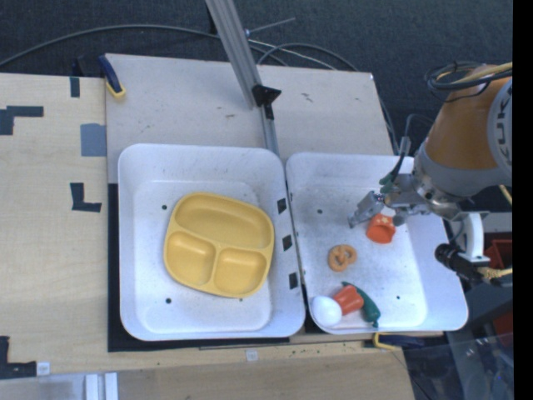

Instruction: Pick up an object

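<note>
The right bin (416,307) holds several small things. An orange-red piece (381,230) lies near its middle right. A brown ring-shaped biscuit (341,257) sits a little left of and below it. In the bin's front corner lie a white egg (326,310) and a red pepper with a green stalk (356,299). My gripper (381,215) hangs directly over the orange-red piece, open, one finger (363,212) to the piece's upper left and the other to its upper right. The piece rests on the bin floor at the fingertips.
The left bin (133,223) holds a yellow divided plate (219,244). A metal post (237,36) slants up from between the bins at the back. Cables lie on the dark floor behind the bench. The arm's orange band (466,132) fills the right side.
</note>
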Controlling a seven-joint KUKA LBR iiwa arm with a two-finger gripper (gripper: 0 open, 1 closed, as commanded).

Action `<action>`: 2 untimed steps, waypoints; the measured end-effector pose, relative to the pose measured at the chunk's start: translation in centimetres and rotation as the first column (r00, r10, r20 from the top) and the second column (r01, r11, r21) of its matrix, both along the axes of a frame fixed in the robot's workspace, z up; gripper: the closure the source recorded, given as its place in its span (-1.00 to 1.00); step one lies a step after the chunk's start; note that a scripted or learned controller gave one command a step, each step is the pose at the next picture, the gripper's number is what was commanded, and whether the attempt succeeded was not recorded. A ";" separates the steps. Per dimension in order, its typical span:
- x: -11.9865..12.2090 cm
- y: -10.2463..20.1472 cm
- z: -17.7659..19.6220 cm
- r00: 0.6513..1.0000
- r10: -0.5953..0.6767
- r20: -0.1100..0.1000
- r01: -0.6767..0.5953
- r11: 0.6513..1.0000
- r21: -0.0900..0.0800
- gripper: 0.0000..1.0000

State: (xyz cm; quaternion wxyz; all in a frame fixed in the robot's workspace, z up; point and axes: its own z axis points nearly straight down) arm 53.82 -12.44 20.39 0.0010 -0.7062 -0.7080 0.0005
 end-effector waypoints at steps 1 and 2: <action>0.0 0.0 0.0 1.000 0.000 0.000 0.000 1.000 0.000 -1.00; 0.4 0.1 -6.3 1.000 -0.001 -0.005 0.001 1.000 0.000 -1.00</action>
